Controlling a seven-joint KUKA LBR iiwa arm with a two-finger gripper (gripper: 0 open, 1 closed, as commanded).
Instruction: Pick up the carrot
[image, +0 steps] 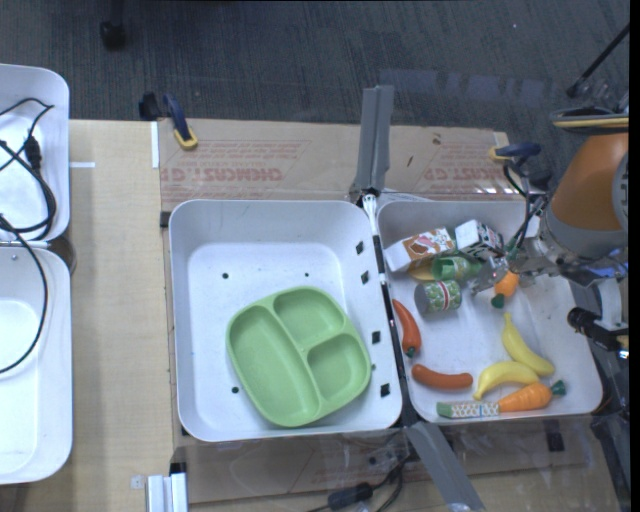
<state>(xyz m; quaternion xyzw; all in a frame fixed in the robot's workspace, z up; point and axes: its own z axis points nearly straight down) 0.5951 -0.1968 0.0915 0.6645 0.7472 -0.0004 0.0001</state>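
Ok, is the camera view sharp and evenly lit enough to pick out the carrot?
Camera view: light is even and soft, with no strong glare on the right bin; the carrot reads crisply at its near edge; the end effector among the clutter is small and slightly blurred.

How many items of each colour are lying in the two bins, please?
Green: 3, the plate in the left bin, a can, a bottle
Yellow: 2, bananas
Orange or red: 4, two sausages, the carrot, a small orange piece by the tool
White or mixed: 3, cartons, a flat strip
Total: 12
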